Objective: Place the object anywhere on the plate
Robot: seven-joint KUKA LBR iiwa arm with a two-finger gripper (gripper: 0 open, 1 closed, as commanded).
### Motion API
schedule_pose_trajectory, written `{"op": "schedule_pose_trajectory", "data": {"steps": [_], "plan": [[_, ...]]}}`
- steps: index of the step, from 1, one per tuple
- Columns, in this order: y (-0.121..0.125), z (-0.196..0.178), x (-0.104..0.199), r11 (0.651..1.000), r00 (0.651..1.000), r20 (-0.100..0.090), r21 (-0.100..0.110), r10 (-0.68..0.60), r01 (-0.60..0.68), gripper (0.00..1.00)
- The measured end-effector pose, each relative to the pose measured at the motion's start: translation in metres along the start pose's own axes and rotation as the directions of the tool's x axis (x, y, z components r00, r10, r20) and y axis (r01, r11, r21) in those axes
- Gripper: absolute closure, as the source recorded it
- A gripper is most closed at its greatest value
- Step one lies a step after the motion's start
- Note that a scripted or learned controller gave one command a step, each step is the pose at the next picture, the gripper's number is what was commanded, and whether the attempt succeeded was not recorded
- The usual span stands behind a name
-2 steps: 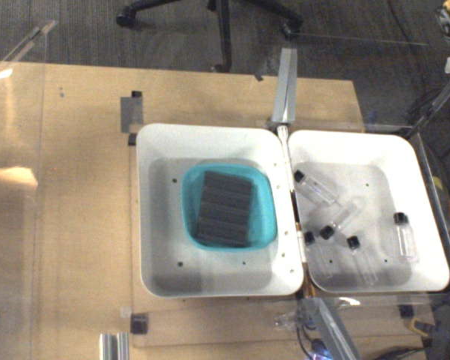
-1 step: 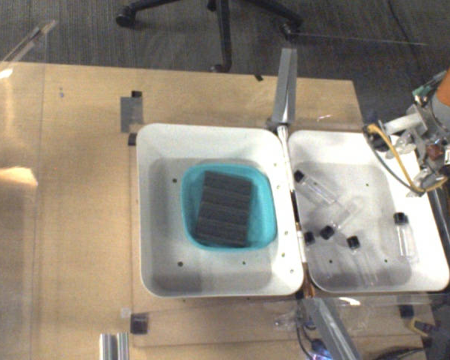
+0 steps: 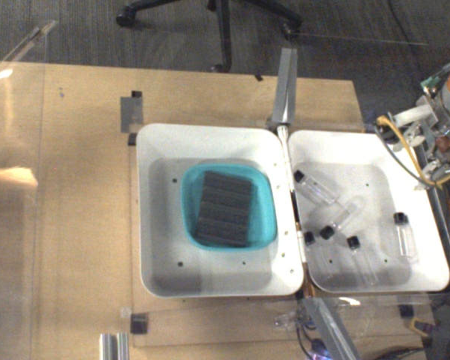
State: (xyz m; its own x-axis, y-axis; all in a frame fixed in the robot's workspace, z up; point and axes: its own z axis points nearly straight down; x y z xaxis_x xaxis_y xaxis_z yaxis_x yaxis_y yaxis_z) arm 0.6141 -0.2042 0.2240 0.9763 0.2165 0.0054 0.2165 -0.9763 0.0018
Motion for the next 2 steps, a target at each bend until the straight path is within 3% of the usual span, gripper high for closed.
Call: {"op": "schedule_pose_trajectory", "data": {"steps": [1,2], "plan": [[-0.001,-0.012,-0.007,1.0,1.0,0.001,0.0,0.012,-0.012,0.0],[-0.001,-0.15,0.012,1.0,1.0,-0.005,-0.003,-0.001,0.001,0.0]]}}
